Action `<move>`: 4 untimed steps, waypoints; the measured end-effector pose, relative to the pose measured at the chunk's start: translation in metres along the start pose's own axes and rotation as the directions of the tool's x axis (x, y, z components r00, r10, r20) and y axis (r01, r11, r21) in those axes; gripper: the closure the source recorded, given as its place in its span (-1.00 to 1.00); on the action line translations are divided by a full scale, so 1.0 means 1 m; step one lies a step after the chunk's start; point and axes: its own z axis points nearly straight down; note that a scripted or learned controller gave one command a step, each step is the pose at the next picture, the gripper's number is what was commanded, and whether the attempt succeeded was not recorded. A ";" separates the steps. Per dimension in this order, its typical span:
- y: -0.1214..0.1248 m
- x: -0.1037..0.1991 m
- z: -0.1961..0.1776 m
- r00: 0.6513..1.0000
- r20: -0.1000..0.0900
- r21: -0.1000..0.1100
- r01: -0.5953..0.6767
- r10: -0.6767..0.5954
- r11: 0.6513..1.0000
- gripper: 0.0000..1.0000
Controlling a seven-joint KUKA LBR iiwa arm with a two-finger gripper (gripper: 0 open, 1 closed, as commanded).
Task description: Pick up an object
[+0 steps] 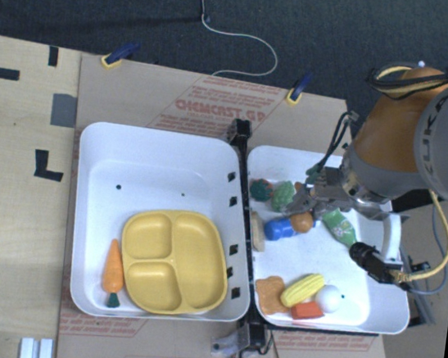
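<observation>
My gripper (317, 197) hangs low over the back of the right bin (386, 317), under the orange-banded wrist. Just beneath and beside it lie a small brown-orange piece (302, 222), a blue piece (277, 228), a dark green leafy piece (284, 195) and a teal piece (261, 191). To its right a light green item (339, 226) rests on the bin floor. Whether anything sits inside the gripper is hidden by the wrist. At the bin's front lie a yellow corn cob (302, 288), a white egg (329, 298), a red piece (307, 311) and an orange wafer (268, 293).
The left bin (102, 165) holds a yellow divided plate (173, 259) and an orange carrot (113, 270) at its front left. A beige item (258, 233) leans by the divider between the bins. A black cable fitting (370, 261) juts from the arm over the right bin.
</observation>
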 end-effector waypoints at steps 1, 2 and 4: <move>-0.004 0.050 -0.002 1.000 0.000 0.001 0.000 0.000 1.000 1.00; 0.003 0.087 0.010 1.000 0.001 0.002 -0.002 0.002 1.000 1.00; 0.011 0.086 -0.009 1.000 0.001 0.000 -0.004 0.004 1.000 1.00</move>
